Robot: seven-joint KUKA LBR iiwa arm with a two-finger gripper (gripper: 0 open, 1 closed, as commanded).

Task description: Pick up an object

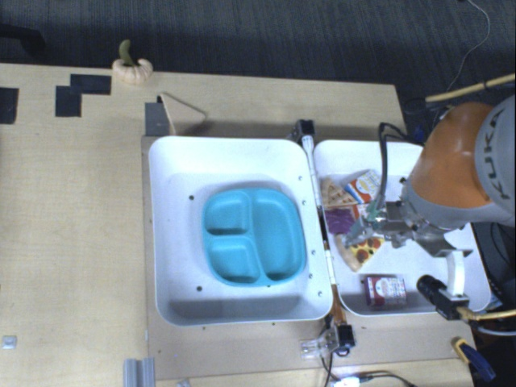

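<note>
- Here, the gripper point(360, 234) hangs low in the right bin point(476, 276), right over a heap of small packets point(348, 208) by the divider; whether its jaws are parted or closed cannot be told from this angle
- a dark red box point(384, 289) lies apart, nearer the bin's front wall
- the left bin point(173, 216) holds a blue sectioned tray point(253, 235)
- both bins sit on a pale wooden bench point(72, 240); dark carpet point(266, 22) beyond
</note>
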